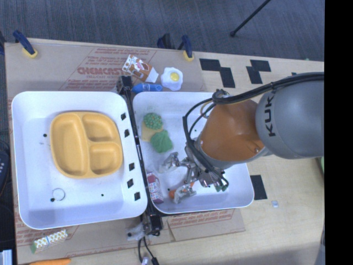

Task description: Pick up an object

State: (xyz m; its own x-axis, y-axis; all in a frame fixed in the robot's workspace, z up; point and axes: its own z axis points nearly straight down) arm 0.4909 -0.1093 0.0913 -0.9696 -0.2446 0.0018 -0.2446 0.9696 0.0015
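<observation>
My gripper [177,176] is low in the right bin [242,195], near its front, and stands open. Its metal fingers [170,162] are spread apart with bare bin floor between them. A red and white packet [153,187] lies just to the left of the fingers, against the bin's left wall. A small orange piece [173,193] lies by the lower fingertip. Farther back lie two green toy vegetables [161,142] [153,120] beside a yellow piece [147,133]. A small green item [221,186] peeks out under the wrist.
The left bin [27,203] holds a yellow divided plate [86,144]. Behind the bins lie a small carton [135,67], a toy fried egg [172,77] and a blue item [146,87]. The arm's orange band [229,134] covers the right bin's middle.
</observation>
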